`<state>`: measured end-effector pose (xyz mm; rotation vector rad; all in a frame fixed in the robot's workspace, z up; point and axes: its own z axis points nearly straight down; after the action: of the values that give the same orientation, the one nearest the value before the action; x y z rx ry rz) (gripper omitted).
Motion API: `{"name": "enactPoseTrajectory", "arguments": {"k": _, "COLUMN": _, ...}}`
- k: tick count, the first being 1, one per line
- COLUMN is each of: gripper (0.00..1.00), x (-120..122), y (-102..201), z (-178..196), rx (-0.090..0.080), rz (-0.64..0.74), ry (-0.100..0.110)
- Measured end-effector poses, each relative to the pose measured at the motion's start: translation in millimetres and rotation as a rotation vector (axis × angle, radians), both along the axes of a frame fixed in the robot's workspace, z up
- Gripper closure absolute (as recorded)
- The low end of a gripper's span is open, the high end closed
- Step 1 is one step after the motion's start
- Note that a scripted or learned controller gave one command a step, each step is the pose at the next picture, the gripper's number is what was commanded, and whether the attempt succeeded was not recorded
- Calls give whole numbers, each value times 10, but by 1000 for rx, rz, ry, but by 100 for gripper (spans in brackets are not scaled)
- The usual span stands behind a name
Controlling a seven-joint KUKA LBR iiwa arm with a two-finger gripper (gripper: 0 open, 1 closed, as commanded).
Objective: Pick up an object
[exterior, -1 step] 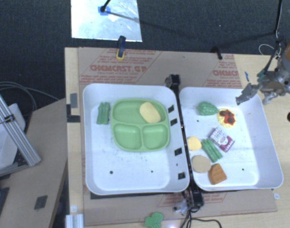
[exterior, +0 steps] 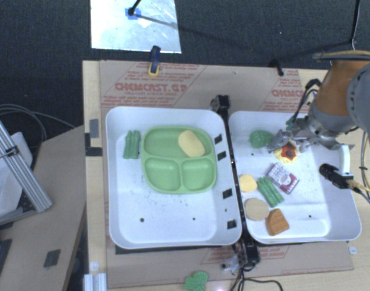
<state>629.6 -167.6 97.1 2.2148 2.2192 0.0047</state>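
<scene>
Camera view is showing the arm (exterior: 349, 96) reaching in from the right over the right bin (exterior: 343, 223), its pincer (exterior: 286, 143) hanging above the far left part of that bin. A small red and yellow toy (exterior: 288, 154) is sitting right at the fingertips, touching or just under them; whether it is lying between the fingers or merely below them I cannot tell, nor whether the fingers are standing apart or together.

Just left of the pincer, a green leafy toy (exterior: 260, 139) is lying on the bin floor. Nearer the viewer, a red and white packet (exterior: 281, 177) is resting beside a green bean-like piece (exterior: 270, 191), with a yellow piece (exterior: 248, 183) to their left. Nearer still, a tan round cookie (exterior: 255, 209) and an orange-brown piece (exterior: 277, 222) are lying side by side.

In the left bin (exterior: 121, 223), a green divided plate (exterior: 173, 174) is holding a yellow lemon-like toy (exterior: 191, 143) in its far right compartment, and a green bean bundle (exterior: 132, 144) is lying just left of the plate.
</scene>
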Motion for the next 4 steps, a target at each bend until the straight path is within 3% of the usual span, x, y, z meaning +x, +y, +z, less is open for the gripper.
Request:
{"name": "enactPoseTrajectory", "arguments": {"k": 1, "gripper": 0, "x": -988, "y": 80, "z": -140, "rx": 4, "rz": -4, "ry": 13}}
{"name": "enactPoseTrajectory", "arguments": {"k": 2, "gripper": 0, "x": -443, "y": -222, "z": -115, "rx": -1, "rz": 2, "ry": 1}}
{"name": "enactPoseTrajectory", "arguments": {"k": 3, "gripper": 0, "x": 374, "y": -294, "z": -107, "rx": 0, "rz": 4, "ry": -3}}
{"name": "enactPoseTrajectory", "arguments": {"k": 4, "gripper": 0, "x": 0, "y": -395, "z": -119, "rx": 2, "rz": -2, "ry": 4}}
